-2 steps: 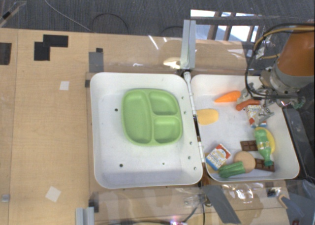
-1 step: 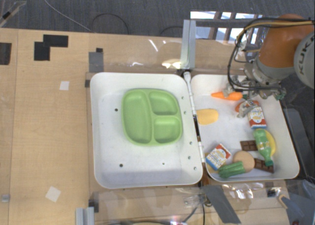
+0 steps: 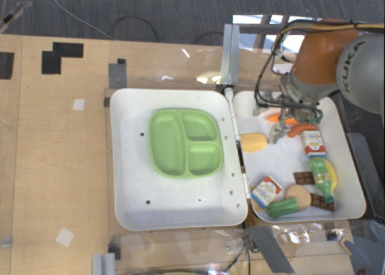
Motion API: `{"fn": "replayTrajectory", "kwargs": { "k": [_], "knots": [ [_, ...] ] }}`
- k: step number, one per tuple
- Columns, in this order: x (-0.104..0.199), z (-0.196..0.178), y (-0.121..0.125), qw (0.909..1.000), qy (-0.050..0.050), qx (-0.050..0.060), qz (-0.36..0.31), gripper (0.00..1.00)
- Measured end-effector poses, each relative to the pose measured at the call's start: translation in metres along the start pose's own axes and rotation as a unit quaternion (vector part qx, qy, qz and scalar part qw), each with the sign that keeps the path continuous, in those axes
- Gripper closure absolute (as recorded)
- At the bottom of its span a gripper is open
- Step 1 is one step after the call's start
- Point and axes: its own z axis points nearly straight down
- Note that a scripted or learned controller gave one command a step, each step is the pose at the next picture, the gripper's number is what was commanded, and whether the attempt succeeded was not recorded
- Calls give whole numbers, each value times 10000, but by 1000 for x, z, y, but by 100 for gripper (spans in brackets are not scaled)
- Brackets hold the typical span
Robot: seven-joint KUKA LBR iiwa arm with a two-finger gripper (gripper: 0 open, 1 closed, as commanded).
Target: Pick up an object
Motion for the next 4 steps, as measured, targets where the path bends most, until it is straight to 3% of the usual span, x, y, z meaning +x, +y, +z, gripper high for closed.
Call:
{"fn": "replayTrajectory", "kwargs": {
  "k": [1,2,3,4],
  "knots": [
    [41,1,-7,10000,0,6,25,0],
    [77,0,-52,9999,2,16,99,0],
    [30,1,38,9988,-18,-15,487,0],
    [52,1,-48,9996,-2,21,-282,0]
  ]
}}
